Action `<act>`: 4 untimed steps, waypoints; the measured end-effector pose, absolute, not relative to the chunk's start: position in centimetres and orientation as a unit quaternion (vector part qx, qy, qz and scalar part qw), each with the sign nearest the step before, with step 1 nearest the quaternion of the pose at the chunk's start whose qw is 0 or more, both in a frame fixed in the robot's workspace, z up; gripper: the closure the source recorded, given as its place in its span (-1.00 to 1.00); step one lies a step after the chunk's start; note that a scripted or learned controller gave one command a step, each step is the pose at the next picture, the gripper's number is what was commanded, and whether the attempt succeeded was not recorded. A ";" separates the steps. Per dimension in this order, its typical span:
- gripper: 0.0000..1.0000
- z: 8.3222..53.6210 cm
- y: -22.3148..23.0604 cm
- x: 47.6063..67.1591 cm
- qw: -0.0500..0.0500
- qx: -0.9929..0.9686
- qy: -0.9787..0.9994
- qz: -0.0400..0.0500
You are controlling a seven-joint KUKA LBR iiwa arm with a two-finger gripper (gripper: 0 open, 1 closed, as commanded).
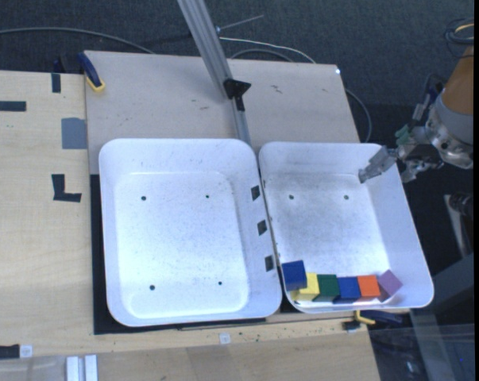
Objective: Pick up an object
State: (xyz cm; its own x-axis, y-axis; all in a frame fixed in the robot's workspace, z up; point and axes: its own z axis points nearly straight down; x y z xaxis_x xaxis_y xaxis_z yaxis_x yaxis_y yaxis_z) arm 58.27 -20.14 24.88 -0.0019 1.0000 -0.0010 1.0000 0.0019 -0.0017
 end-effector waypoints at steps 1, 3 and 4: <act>-1.00 33.9 -15.2 54.6 -0.003 -0.705 -0.709 -0.002; 1.00 34.0 -9.7 52.1 0.001 -0.706 -0.708 0.001; 1.00 42.7 2.2 50.1 -0.001 -0.704 -0.711 -0.003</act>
